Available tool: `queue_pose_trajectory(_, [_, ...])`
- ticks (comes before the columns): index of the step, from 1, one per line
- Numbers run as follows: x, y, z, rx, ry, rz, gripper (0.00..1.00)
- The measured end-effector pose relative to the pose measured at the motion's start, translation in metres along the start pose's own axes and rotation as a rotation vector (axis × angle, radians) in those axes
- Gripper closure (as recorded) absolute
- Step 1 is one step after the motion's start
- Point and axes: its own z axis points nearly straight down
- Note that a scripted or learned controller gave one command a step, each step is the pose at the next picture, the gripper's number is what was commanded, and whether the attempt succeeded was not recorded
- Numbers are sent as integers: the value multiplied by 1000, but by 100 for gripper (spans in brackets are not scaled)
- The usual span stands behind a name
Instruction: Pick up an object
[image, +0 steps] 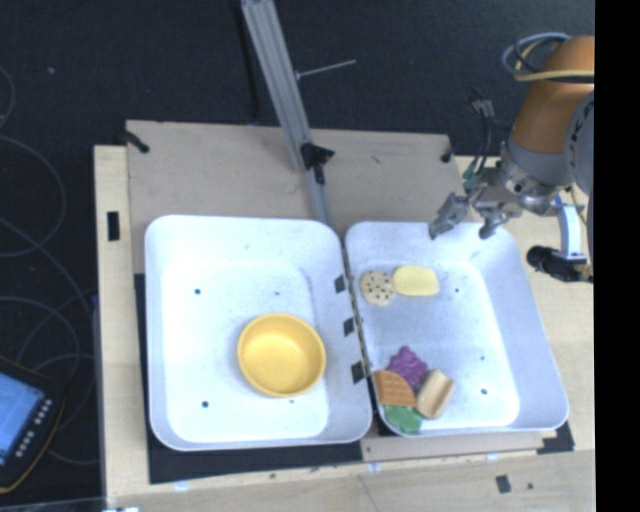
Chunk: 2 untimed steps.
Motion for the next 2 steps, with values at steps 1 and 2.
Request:
queue_pose_trajectory(1, [-1,0,0,1,-2,0,0])
queue_pose_trajectory(2, [2,-1,42,3,-1,-3,0])
